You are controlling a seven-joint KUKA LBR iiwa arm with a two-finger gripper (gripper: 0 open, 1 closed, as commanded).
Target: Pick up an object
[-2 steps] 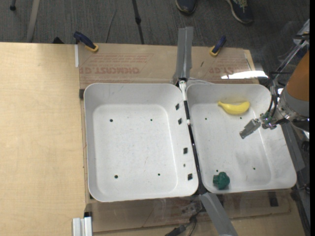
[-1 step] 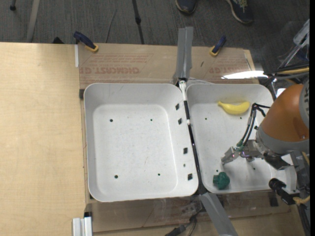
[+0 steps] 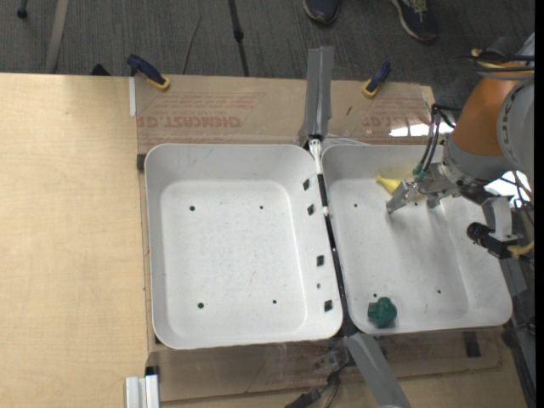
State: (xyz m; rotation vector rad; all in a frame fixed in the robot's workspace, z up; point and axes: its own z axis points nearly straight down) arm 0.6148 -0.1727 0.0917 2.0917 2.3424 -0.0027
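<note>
In the right bin (image 3: 476,317), a small yellow object (image 3: 387,182) lies near the far left corner. A round green object (image 3: 382,311) rests against the near wall at the bin's left end. My gripper (image 3: 412,203) hangs low over the far part of this bin, just right of and slightly nearer than the yellow object. It stands open, and I see nothing between its fingers. The grey arm with its orange band (image 3: 480,117) comes in from the right.
The left bin (image 3: 157,228) sits beside the right one, with a dark clipped divider (image 3: 323,219) between them. Cardboard (image 3: 221,109) lies behind the bins, held by two clamps. A wooden bench top (image 3: 68,228) spreads to the left. A black bracket (image 3: 497,236) hangs over the right bin's right rim.
</note>
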